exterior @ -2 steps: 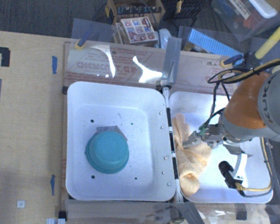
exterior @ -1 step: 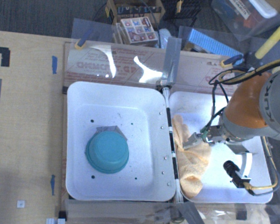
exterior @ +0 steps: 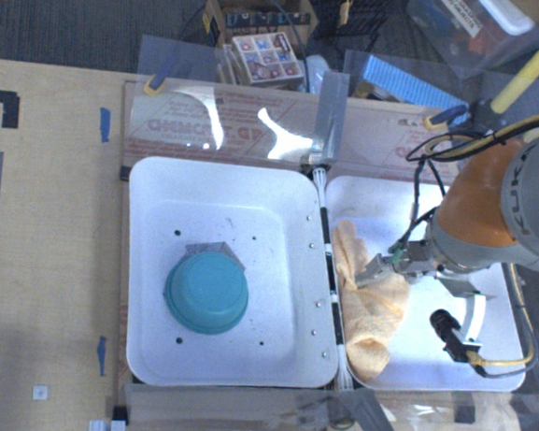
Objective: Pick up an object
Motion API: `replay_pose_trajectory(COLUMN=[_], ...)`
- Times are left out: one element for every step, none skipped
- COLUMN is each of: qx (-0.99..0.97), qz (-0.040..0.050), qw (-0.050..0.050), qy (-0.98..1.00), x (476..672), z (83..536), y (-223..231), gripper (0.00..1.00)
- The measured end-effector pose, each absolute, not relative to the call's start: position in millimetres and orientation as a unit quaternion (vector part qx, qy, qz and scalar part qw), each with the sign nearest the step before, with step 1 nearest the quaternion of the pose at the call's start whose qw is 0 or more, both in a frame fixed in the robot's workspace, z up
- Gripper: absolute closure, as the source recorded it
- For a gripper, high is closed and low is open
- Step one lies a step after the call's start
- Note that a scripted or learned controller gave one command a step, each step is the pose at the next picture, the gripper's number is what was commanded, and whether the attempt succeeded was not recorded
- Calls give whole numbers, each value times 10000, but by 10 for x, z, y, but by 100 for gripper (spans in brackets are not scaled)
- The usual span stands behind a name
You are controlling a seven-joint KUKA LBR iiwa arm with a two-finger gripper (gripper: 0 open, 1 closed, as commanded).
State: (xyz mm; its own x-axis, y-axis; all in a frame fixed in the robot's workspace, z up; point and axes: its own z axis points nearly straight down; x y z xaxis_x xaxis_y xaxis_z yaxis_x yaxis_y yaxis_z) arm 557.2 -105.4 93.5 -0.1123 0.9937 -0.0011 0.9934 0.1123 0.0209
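While the arm (exterior: 496,197) reaches in from the right over the right bin (exterior: 504,376), the gripper (exterior: 374,272) sits low at the tan cloth (exterior: 366,308), roughly at its middle. Fingers look close together, tips on or pressing into the fabric. Can't tell whether any cloth is actually pinched between them, so I'm not calling it a grasp.

Target location: the cloth lies along the right bin's left wall, touching or just beside the divider between the bins. Long axis runs near-to-far in the camera view, far end narrower, near end bunched into a rounded lump at the bin's front-left corner.

Key relation: the gripper comes at the cloth from its right side, across the long axis, not along it. Cloth is directly under and slightly left of the tips, with the bin wall just beyond. My read: little room to push further left; any pinch has to gather fabric at that spot and then go straight up.

Other candidate: a teal bowl (exterior: 207,292), upside down, in the left bin (exterior: 159,191), well apart from the gripper. Cloth is clearly the nearer thing.

Risk, as a judgement: limp fabric, shallow bite, could slip out on lift.
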Motion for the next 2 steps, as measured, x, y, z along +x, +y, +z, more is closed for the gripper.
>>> replay_pose_trajectory(qx=[6671,5456], qz=[98,5], qw=[97,19], qy=[7448,8381], x=[5592,5976], z=[1046,1850], y=[-1064,-734], gripper=[100,100])
